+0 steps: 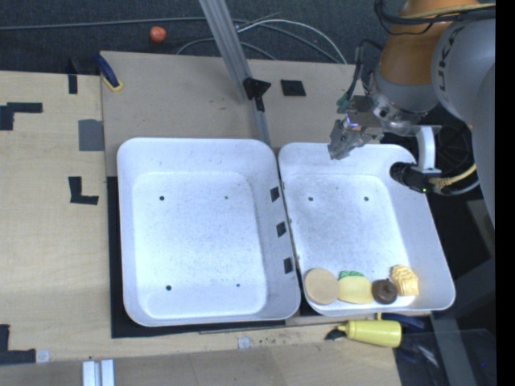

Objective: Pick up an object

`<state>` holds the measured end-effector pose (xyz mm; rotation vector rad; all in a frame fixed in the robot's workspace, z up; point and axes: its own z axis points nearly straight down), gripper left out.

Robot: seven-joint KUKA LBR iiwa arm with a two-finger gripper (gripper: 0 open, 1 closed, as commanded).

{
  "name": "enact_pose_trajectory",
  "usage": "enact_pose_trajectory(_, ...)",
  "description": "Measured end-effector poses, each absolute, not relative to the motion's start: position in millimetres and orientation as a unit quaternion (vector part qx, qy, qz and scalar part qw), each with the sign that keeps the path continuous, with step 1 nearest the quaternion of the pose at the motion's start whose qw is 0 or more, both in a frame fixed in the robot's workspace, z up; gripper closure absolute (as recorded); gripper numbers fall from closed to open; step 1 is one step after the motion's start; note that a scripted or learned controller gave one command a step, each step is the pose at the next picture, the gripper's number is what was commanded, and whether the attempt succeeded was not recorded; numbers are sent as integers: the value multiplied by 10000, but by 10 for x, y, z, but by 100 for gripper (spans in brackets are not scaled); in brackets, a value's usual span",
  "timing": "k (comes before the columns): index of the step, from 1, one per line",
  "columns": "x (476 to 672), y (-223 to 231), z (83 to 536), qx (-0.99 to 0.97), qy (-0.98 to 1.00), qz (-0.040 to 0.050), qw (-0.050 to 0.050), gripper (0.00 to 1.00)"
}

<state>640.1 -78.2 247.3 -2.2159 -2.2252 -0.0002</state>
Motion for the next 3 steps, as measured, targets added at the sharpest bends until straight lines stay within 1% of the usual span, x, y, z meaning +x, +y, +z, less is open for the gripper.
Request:
enact_pose_trajectory(1, 6153, -307, 2373, -7058, -7084, 3, 9, 100)
enact_pose_trajectory(2, 5977, 213, 2250, -7058, -7084, 1, 7, 100)
enact_pose_trajectory(3, 5732, 722, 2250, -7054, -7088, -2, 7, 100)
